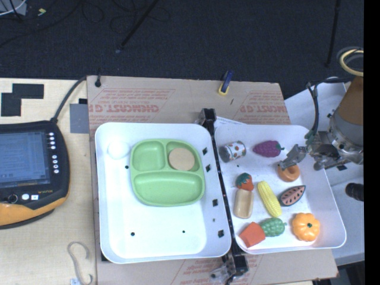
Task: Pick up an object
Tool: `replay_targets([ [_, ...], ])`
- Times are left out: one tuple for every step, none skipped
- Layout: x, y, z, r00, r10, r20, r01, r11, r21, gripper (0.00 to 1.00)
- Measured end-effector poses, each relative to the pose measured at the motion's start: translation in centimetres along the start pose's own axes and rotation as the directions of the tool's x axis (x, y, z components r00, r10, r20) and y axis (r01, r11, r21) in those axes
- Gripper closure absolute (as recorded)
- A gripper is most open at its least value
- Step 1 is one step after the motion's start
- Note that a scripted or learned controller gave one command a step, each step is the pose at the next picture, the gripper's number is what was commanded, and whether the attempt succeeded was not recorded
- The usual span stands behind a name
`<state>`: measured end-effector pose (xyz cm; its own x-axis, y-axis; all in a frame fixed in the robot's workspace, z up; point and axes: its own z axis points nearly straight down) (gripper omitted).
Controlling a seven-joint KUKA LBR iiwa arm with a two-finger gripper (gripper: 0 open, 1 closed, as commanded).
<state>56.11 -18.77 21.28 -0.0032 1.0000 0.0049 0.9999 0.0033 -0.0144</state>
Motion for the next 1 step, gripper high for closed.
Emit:
replay_targets([
  [0.24, -0.49, 4.87, 1.0, 0.001, 0.0, -0.001, 1.0, -0.002, 0.0],
])
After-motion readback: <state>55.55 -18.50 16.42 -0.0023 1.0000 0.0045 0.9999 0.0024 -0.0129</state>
